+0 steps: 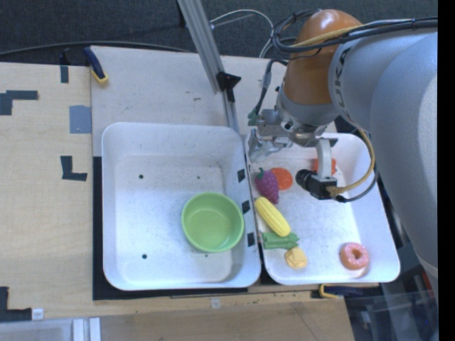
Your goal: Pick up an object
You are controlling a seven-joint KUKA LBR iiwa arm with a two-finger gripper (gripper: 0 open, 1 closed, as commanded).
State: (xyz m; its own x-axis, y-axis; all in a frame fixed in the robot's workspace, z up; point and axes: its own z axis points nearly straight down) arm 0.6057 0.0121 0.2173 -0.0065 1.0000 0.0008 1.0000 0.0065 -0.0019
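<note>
Doughnut (353, 256) and corn (272, 217) lie nearest; hand (265, 146) (grip impossible to tell) hangs just beyond grapes (267, 185).

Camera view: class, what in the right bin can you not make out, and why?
Camera view:
- Orange toy: partly behind the purple grapes, shape unclear.
- Small yellow toy: too small to name.
- Right bin: its far right corner is hidden under the arm.

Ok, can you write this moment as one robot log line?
gripper: over right bin far-left corner | nearest: purple grapes | green bowl: in left bin
</note>
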